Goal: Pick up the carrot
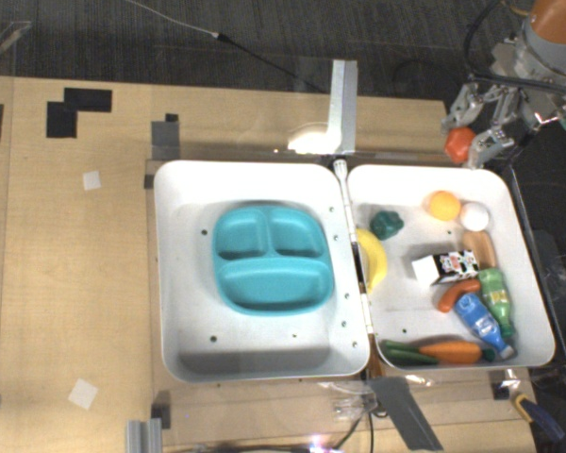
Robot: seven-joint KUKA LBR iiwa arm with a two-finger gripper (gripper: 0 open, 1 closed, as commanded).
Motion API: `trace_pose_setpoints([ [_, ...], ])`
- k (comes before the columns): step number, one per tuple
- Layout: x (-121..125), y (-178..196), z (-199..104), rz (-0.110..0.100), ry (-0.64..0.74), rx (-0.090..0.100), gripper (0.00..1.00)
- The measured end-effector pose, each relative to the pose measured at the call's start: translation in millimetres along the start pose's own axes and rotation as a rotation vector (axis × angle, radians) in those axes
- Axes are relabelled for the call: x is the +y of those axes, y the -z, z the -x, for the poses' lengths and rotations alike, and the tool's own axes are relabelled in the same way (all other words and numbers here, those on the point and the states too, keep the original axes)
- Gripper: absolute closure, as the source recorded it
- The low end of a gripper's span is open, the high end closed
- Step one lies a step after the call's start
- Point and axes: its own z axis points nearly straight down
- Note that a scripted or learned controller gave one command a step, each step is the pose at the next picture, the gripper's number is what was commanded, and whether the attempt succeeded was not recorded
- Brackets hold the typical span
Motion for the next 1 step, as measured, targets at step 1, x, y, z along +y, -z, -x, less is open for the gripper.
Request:
trace_pose_setpoints([
  [1,0.2,-7.2,-1.7,0.007,-0.001,0.011,0.00],
])
